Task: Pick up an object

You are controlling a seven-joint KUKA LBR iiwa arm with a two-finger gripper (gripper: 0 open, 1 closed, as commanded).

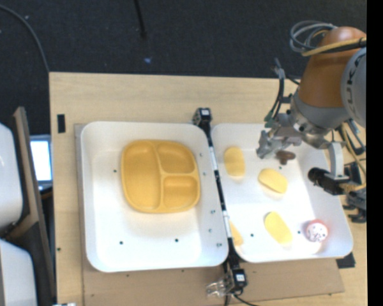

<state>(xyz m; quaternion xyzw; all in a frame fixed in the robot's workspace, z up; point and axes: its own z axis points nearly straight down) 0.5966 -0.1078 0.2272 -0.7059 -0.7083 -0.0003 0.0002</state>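
Observation:
Three pale yellow oval pieces lie in the right bin (325, 247): one (235, 161) near its left wall, one (272, 181) in the middle and one (277, 227) toward the front. A small yellow piece (235, 236) rests by the front left wall. A white and pink round object (316, 232) sits at the front right. My gripper (277, 148) hangs over the back of the right bin, just above and behind the middle yellow piece. Nothing shows between its fingers.
The left bin (96, 234) holds a yellow divided plate (159, 174). A black clamp (203, 115) sits at the back where the bins meet, and another (233, 277) at the front. Black arm hardware (325, 180) overhangs the right bin's right side.

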